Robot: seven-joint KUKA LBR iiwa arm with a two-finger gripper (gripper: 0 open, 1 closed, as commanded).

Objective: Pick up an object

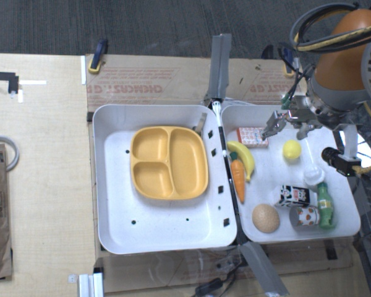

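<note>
The gripper (pixel 289 121) hangs over the right bin (pixel 349 224); I cannot tell how it is set. A yellow ball (pixel 291 150) lies just at its 6 o'clock, a small red box (pixel 252 137) at its 8 o'clock, and a banana (pixel 243 158) touches a carrot (pixel 237 179) further left.

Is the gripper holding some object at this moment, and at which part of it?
Nothing is held: the gripper hangs open above the right bin, near the red box.

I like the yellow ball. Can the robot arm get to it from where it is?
Probably yes. The yellow ball lies by itself in the right bin, nothing on top, and the gripper hangs just above it.
</note>
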